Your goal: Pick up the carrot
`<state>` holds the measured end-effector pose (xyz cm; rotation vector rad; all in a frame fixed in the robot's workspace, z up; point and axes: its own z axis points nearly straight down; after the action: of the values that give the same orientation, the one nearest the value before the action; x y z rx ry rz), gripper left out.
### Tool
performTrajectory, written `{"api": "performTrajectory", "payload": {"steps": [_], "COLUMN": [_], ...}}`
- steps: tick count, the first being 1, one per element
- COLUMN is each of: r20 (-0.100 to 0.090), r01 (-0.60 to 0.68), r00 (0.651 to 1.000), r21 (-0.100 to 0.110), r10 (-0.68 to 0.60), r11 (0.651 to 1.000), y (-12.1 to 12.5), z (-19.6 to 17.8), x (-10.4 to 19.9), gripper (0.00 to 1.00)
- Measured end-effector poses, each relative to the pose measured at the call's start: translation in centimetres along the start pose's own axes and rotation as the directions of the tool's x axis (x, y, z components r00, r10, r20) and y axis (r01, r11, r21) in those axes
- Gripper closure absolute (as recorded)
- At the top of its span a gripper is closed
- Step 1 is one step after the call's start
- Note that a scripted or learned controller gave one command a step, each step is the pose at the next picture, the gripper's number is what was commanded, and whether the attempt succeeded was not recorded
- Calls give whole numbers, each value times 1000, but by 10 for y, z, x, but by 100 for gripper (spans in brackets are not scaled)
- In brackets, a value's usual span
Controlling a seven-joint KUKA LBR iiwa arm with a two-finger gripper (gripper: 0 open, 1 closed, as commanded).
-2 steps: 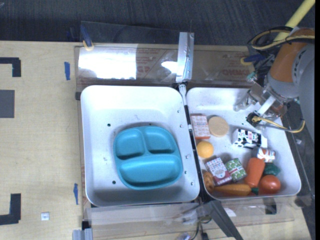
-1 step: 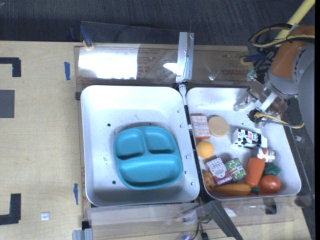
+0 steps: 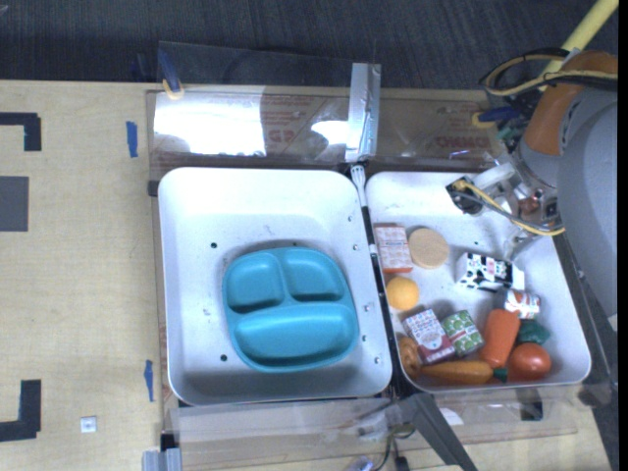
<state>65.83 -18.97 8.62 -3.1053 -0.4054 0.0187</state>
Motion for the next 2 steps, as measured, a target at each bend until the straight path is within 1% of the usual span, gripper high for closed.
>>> {"api": "performTrajectory", "payload": {"steps": [1, 2], "r20": [-8, -14], "r01": [4, 182], "r00": [1000, 983], "r21": [-8, -19], "r10": [-4, -182], "r11": [1000, 983], "y": [0, 32], "z": [-11, -111], "x": [2, -6], "gripper": [100, 100]}}
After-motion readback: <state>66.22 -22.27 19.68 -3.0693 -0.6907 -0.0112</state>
